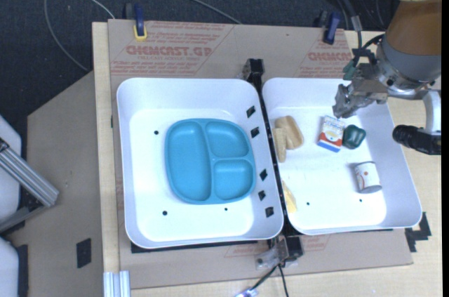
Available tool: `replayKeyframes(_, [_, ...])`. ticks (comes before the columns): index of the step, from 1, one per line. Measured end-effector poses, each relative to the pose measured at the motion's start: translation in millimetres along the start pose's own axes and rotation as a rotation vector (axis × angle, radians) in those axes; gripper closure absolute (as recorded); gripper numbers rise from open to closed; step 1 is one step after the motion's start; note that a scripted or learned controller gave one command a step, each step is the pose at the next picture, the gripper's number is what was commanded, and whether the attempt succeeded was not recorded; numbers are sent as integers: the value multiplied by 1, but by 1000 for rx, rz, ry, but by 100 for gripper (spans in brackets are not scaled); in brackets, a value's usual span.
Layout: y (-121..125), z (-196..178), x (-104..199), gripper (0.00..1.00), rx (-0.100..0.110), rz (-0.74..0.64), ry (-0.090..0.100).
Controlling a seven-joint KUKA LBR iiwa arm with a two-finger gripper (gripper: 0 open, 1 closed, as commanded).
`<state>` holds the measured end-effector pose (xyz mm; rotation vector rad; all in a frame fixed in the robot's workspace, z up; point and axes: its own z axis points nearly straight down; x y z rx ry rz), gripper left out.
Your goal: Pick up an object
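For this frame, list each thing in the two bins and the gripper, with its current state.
Blue divided plate: flat in the left bin, nothing on it.
Tan bread-like item: lying at the right bin's left side.
Small white carton: lying just below the gripper, not lifted.
Dark green object: resting beside the carton.
Small white can: on its side.
Yellow piece: at the bin's left edge.
Gripper: above the carton, grasp unclear.
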<state>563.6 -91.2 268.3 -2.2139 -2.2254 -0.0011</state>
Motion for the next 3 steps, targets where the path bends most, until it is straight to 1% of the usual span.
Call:
replayKeyframes(2, [20, 5, 117, 100, -2, -2, 0])
replayKeyframes(3, [25, 29, 165, 100, 3, 0, 0])
